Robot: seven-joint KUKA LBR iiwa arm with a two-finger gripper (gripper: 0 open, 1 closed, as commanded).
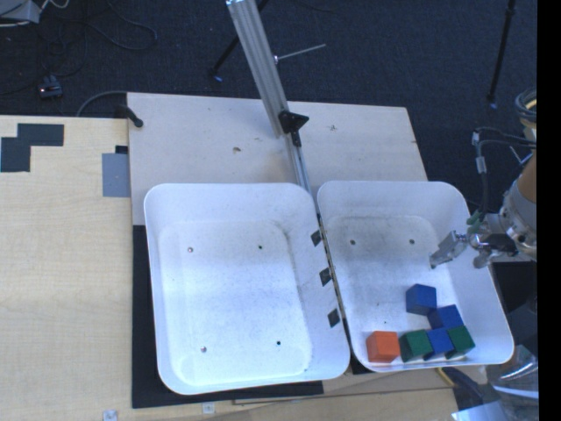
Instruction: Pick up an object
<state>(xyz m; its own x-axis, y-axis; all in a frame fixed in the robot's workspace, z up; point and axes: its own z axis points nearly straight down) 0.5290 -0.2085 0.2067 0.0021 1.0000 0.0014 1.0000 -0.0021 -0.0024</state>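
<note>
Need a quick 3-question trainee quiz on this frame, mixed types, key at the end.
1. True or false: the blocks lie in the left bin.
2. Which block sits nearest the bins' divider? A) orange block B) lone blue block C) green block at the far right
3. Fill in: the gripper hovers near the right bin's ____ rim.

Key: 1 false; 2 A; 3 right.
</note>
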